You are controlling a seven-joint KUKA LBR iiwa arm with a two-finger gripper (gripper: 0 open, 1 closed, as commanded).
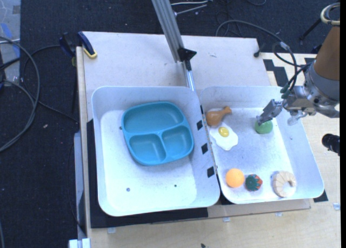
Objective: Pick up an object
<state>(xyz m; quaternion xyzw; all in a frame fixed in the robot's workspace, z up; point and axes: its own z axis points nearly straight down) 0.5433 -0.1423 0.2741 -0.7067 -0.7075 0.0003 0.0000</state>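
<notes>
Pale shrimp-shaped toy [283,183] lies nearest; small round green toy [264,127] sits beneath hand [267,115], finger state indeterminable.

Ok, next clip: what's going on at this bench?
A grey arm reaches in from the right, and its hand sits right over a small green object in the right bin. Whether it has gripped it cannot be told. Around it in that bin lie a drumstick, a fried egg, an orange ball, a green and red piece and a tan piece. The left bin holds a blue divided plate.
</notes>
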